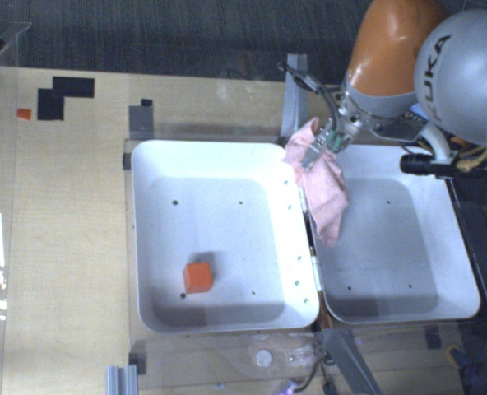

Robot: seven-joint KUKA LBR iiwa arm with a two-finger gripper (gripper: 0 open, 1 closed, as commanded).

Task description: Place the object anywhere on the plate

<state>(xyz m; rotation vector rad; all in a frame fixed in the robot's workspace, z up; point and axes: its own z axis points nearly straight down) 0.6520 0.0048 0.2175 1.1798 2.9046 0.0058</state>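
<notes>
A pink cloth (327, 194) hangs in loose folds above the seam between the two white bins, its lower end dangling over the right bin's left edge. My gripper (319, 150) is at the cloth's top, below the orange wrist band, and its fingers pinch the fabric. The cloth's upper corner bunches around the fingers and hides their tips. A small orange-red block (198, 277) lies in the front part of the left bin (153, 220).
The right bin (408, 295) lies under the arm. A grey metal post (293, 97) stands behind the seam between the bins. Black patches (62, 95) and a small orange square (24, 114) mark the wooden bench at the far left.
</notes>
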